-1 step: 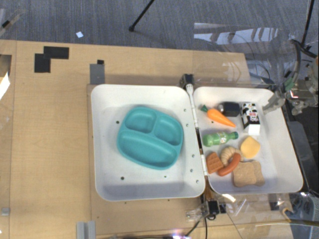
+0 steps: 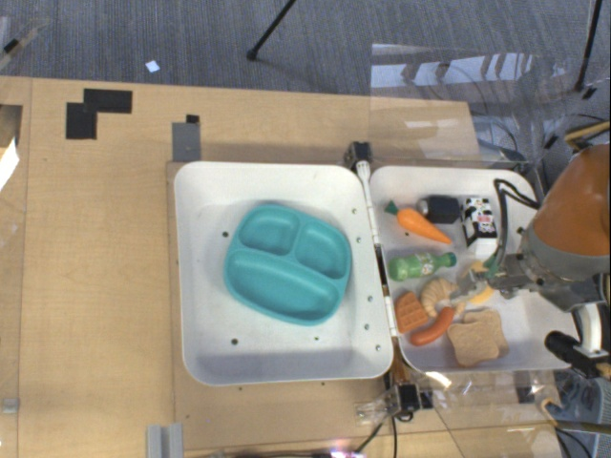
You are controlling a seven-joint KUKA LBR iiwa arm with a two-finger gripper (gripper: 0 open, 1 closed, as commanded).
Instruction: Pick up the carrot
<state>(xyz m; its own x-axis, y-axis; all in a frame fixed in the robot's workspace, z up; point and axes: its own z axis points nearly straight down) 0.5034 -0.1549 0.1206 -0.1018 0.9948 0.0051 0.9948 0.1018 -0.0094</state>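
Observation:
The carrot [image 2: 423,223], orange with a green top, lies in the upper left part of the right bin [image 2: 516,175], pointing right. My gripper [image 2: 485,275] hangs low over the middle of that bin, to the lower right of the carrot and apart from it, next to a yellow banana piece [image 2: 474,297]. The arm's orange band [image 2: 578,208] and grey wrist cover the bin's right side.
Around the carrot lie a black item [image 2: 441,206], a black-and-white carton [image 2: 480,218] and a green bottle [image 2: 420,265]. Lower down are a croissant [image 2: 437,292], waffle [image 2: 410,310], sausage [image 2: 434,325] and bread slice [image 2: 475,337]. The left bin [image 2: 200,342] holds a teal divided plate [image 2: 286,263].

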